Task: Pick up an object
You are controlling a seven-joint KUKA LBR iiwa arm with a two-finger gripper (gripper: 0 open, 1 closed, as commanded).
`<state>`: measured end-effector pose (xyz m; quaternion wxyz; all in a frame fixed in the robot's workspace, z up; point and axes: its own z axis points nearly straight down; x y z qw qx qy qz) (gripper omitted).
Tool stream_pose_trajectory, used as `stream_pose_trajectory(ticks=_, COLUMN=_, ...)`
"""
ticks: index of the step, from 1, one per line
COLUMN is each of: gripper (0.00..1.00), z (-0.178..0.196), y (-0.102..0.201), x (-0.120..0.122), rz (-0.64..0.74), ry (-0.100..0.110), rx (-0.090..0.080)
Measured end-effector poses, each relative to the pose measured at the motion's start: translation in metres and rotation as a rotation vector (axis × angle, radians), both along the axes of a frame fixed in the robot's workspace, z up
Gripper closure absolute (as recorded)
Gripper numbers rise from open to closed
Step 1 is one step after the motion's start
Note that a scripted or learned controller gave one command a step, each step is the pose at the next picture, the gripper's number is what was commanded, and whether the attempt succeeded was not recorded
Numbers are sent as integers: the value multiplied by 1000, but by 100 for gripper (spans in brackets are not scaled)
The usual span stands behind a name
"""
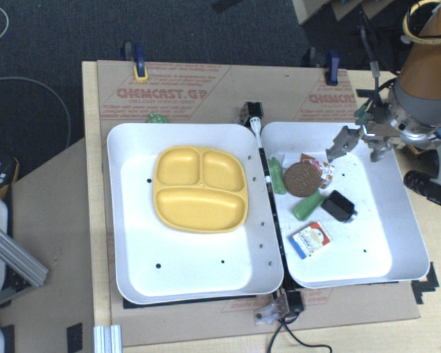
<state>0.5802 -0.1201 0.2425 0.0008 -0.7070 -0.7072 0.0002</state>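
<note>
The two-finger gripper [341, 144] hangs released above the crowded round brown disc [302, 179]; its fingers could snag neighbours.

Two bins sit side by side on a board [206, 87], touching along their inner edges. The left bin [132, 219] holds a divided tray [201, 188], lying toward the bin's far half. The right bin [382, 248] holds a cluster of things in its left half: a disc [302, 179] near the middle, a wrapper [320, 168] just behind and right of it, a tube [277, 176] to its left, a cylinder [306, 207] before it, a block [338, 205] right of the cylinder, and a packet [309, 239] nearest the front. The gripper [353, 144] hangs over the bin's far right part, behind and right of the cluster. Two clamps [139, 61] sit on the board's far edge.
</note>
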Motion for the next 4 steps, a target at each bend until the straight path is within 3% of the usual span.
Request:
stream_pose_trajectory(ticks=1, gripper=100, z=11, y=0, x=1, rz=1, ry=-3, rx=-1)
stream_pose_trajectory(ticks=2, gripper=100, z=-62, y=38, x=51, rz=5, ry=4, rx=1)
stream_pose_trajectory(ticks=3, gripper=100, z=-108, y=130, x=53, rz=-11, ry=-22, rx=-18)
stream_pose_trajectory(ticks=4, gripper=0, z=-108, y=127, x=53, rz=-11, ry=-22, rx=-23)
